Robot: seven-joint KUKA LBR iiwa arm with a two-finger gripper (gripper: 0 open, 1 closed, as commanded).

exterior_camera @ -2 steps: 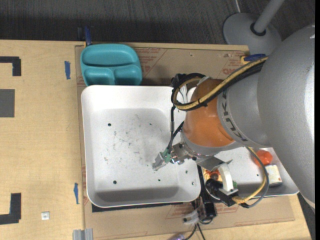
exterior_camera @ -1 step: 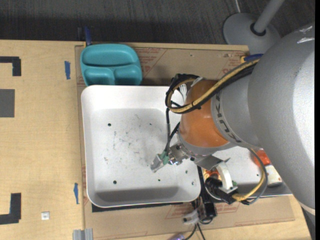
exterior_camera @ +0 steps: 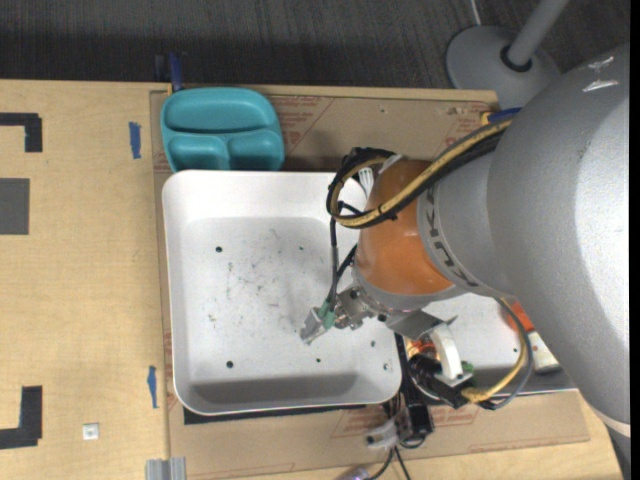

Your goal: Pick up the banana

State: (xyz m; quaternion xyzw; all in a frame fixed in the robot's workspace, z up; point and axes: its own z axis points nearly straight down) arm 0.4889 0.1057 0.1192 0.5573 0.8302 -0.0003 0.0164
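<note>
Dark grey carpet runs across the top of the camera view, and a round grey stand base (exterior_camera: pixel 482 58) with a slanting pole sits at the upper right. Below it lies the tan surface (exterior_camera: pixel 80 268), marked at its left edge with black tape corners (exterior_camera: pixel 24 133) and, nearer the bins, with short strips of blue tape (exterior_camera: pixel 135 140).

A teal two-compartment tray (exterior_camera: pixel 222 128) stands just behind the left bin (exterior_camera: pixel 200 348), touching or nearly touching its far rim. The floor of that white bin shows faint grey scuffs and a few small dark dots.

The arm (exterior_camera: pixel 560 228) comes in from the right and covers most of the right bin (exterior_camera: pixel 485 318), of which a small white patch shows under the wrist. Its orange band (exterior_camera: pixel 400 243) hangs over the seam between the two bins, with black and yellow cables (exterior_camera: pixel 345 183) looping around it and more trailing below at the near edge.

The jaws point down and to the left over the right part of the left bin's floor, close to its surface. They are small and blurred here, so whether they are released or clenched cannot be told, and nothing can be made out between them.

Where the banana lies cannot be told from this angle.
</note>
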